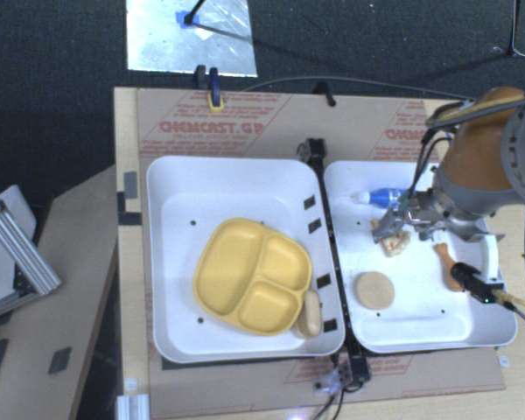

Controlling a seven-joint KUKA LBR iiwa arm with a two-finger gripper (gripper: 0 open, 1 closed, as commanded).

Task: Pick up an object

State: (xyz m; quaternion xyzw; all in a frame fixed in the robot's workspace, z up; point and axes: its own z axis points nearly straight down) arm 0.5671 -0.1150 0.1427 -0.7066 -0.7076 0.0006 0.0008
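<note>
The pincer (390, 230) is seen low in the right bin (420, 339), reached in from the right of the camera view. Whether it is set wide or narrow cannot be told from this slant. It is placed just above a small tan lump (397, 246), which lies on the bin floor; whether the 2 are touching cannot be told, and nothing is seen held. A blue and white bottle (381, 197) is laid on its side near the far wall, just beyond the pincer. A round tan disc (374, 290) is found nearer the front, apart from the lump. A small orange piece (443, 254) is seen to the right of the lump.

In the left bin (162, 234), a yellow divided plate (254, 274) is laid flat, with a pale beige piece (310, 314) touching its right front edge. Both bins are carried side by side on the desk (201, 125).
</note>
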